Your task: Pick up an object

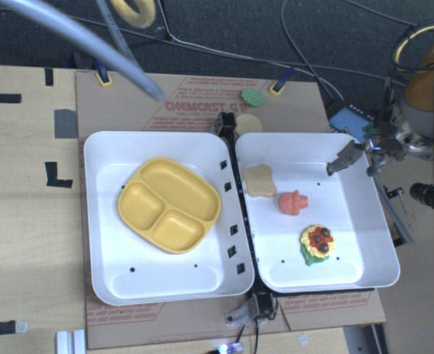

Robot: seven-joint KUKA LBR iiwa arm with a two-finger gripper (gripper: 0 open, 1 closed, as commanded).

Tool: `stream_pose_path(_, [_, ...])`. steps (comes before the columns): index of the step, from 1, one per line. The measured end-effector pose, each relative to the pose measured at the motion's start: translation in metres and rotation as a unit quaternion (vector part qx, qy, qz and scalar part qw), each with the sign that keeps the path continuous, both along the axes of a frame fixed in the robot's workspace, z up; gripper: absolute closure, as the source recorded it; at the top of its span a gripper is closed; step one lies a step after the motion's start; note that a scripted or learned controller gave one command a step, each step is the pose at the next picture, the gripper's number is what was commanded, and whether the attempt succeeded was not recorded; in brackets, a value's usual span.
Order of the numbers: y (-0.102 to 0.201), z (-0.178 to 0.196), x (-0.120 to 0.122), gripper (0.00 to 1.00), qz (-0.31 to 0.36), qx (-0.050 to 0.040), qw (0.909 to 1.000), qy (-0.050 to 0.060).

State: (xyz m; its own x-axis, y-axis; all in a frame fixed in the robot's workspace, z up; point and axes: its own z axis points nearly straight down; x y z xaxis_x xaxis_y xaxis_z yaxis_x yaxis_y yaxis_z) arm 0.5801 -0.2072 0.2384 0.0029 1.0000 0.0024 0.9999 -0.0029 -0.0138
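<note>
While the gripper (pixel 357 158) hovers open and empty over the right bin's (pixel 364 220) far right corner, three candidates lie inside it: a beige biscuit-shaped piece (pixel 259 181) against its left wall, a pink toy (pixel 292 203) mid-floor, and a flowered yellow-green piece (pixel 317 243) towards the near edge.

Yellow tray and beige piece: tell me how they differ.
The yellow tray lies in the left bin; the beige piece lies in the right bin. The yellow tray is far larger than the beige piece. The tray has three compartments; the beige piece looks flat and plain. Both rest on white bin floors, apart from the tool.
</note>
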Motion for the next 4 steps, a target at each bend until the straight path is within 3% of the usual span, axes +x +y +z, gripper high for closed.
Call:
stream_pose_path(1, [0.001, 0.008, 0.003, 0.00, 0.002, -0.0015, 1.0000, -0.006])
stream_pose_path(4, [0.001, -0.152, -0.006, 0.00, 0.002, -0.0022, 1.0000, -0.006])
